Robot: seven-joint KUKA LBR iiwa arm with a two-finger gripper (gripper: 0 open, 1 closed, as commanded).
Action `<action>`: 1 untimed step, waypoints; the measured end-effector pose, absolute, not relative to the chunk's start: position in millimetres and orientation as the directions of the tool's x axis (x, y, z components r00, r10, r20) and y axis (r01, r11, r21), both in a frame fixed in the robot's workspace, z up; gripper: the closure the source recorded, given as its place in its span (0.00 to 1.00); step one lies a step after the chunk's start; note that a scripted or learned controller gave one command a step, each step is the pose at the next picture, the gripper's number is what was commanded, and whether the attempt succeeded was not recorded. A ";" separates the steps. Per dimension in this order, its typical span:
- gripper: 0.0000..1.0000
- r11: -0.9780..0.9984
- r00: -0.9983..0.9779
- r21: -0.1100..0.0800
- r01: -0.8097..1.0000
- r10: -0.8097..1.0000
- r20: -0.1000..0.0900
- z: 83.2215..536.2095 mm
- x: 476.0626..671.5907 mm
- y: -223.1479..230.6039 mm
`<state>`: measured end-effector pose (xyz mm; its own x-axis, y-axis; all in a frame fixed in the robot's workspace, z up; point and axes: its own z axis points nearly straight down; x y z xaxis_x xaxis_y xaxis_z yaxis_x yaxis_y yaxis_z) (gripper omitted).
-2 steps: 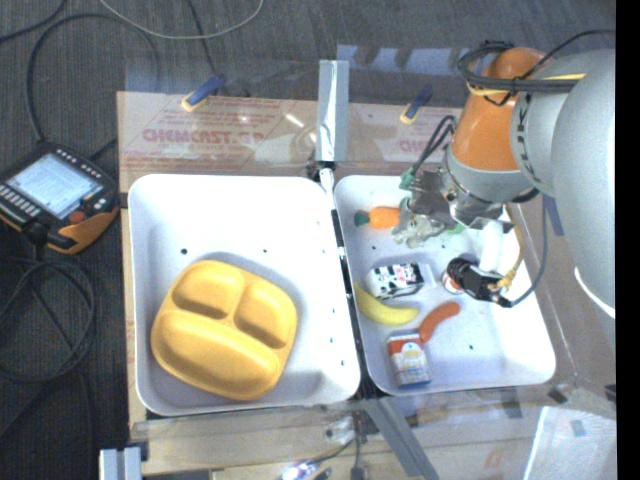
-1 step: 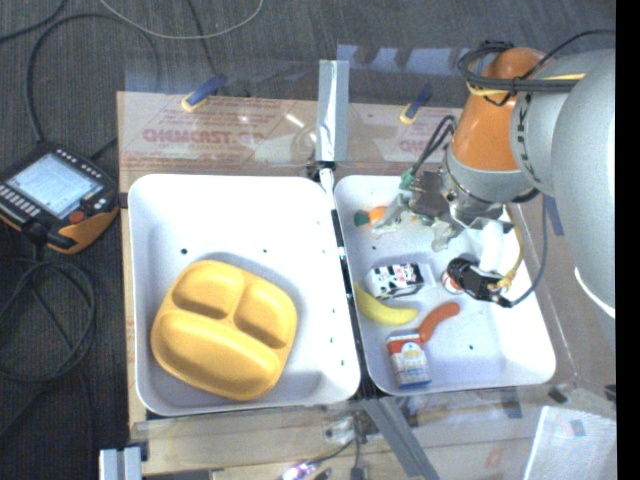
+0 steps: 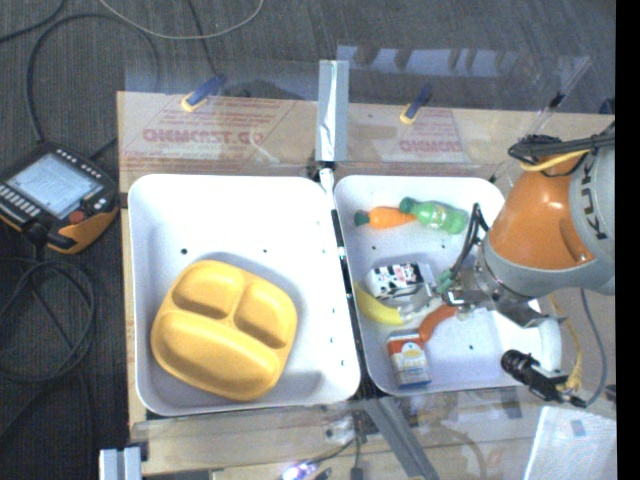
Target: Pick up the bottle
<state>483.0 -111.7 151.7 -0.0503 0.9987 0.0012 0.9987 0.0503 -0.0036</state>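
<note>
Well — bottle [image 3: 436, 214] near hand [image 3: 447, 290], apart.

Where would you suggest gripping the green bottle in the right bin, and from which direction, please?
Grip the green bottle across its middle, coming from above. It lies on its side along the far wall of the right bin, so its long sides are open to a top-down pinch. A carrot lies at its left end, so stay clear of that end.
</note>
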 end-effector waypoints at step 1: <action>0.00 -0.103 0.103 0.009 0.995 0.995 0.000 89.7 492.7 -130.4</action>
